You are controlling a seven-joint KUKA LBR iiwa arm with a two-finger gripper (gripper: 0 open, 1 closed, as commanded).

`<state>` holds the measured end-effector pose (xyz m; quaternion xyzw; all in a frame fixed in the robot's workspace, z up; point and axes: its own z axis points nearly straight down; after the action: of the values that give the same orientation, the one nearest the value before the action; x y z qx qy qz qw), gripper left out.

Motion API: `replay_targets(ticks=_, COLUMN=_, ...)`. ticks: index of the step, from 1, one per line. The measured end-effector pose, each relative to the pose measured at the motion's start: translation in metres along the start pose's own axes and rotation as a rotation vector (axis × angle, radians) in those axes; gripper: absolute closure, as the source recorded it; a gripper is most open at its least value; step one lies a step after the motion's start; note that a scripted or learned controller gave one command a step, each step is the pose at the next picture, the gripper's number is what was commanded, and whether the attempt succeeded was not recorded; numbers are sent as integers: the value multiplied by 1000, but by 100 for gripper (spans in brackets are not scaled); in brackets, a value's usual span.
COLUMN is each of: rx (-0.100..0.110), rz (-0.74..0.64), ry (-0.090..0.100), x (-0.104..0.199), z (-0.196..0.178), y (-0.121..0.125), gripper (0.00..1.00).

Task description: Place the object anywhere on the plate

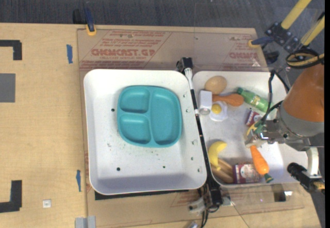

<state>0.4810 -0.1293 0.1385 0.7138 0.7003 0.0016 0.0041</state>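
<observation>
A teal divided plate (150, 115) lies in the left white bin (98, 134). The right bin (234, 129) holds several toy foods. My gripper (258, 135) hangs low over the right side of that bin, below the arm's orange band (309, 98). An orange carrot (260, 160) lies just below and in front of the gripper, its upper end close to the gripper's tip. Whether the gripper touches the carrot is unclear from this angle.
In the right bin are a brown egg-shaped item (216, 84), a white block (205, 99), a green bottle (253, 99), a fried egg (217, 110), a banana (216, 151), a bun (222, 170), a dark can (245, 172) and a red packet (252, 117).
</observation>
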Motion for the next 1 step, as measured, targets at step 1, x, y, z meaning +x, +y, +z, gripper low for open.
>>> replay_targets(ticks=1, rx=3, rz=-90, ry=5, x=72, z=-81, y=0, gripper=100)
